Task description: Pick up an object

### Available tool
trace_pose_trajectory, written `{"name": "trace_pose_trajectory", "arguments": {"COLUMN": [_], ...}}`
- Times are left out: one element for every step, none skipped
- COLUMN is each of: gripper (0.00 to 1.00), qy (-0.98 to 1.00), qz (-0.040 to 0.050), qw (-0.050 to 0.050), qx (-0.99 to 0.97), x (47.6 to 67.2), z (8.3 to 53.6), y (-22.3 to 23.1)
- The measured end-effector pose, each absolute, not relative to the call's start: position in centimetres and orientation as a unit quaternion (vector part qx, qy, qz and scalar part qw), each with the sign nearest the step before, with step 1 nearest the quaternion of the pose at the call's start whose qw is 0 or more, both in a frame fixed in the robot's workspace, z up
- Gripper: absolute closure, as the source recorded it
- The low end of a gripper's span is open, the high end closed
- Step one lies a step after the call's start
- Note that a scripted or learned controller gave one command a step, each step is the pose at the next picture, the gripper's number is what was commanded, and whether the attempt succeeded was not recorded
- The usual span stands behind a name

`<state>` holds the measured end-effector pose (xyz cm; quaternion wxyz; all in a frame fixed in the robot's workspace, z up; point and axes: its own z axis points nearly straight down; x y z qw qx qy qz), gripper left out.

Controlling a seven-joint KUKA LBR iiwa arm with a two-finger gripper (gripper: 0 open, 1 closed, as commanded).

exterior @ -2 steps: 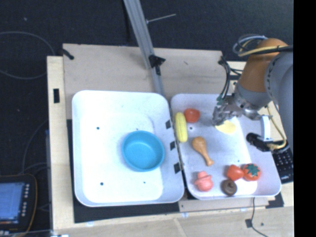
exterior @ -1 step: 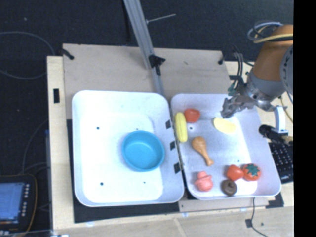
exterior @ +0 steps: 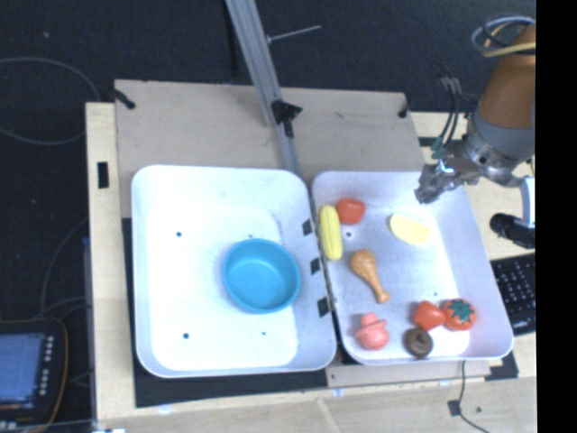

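Observation:
The right bin (exterior: 460, 233) holds several toy foods: a yellow corn cob (exterior: 330, 232), a red piece (exterior: 350, 210), a pale yellow slice (exterior: 410, 230), a tan drumstick (exterior: 369, 272), a pink piece (exterior: 371, 331), a brown doughnut (exterior: 417, 341) and two red tomato-like pieces (exterior: 445, 315). My gripper (exterior: 431, 188) hangs over the bin's far right corner, up and right of the yellow slice, with nothing visibly between its fingers. The arm with its orange band (exterior: 507, 88) comes in from the upper right.
A blue bowl (exterior: 261, 274) sits in the left bin (exterior: 180, 215). A grey metal pole (exterior: 261, 70) slants down to the gap between the bins. A black keyboard (exterior: 516, 291) lies right of the right bin, and a small screen (exterior: 27, 368) at lower left.

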<state>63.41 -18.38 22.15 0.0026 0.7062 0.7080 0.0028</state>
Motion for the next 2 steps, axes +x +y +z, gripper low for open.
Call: {"name": "trace_pose_trajectory", "arguments": {"gripper": [1.0,1.0], "qy": [0.71,0.709], "qz": [0.0019,-0.0001], "qw": [0.002,0.0], "qx": [0.705,0.705], "x": [63.5,62.6], "z": [24.7,23.7], "y": [-18.5,-13.7]}}
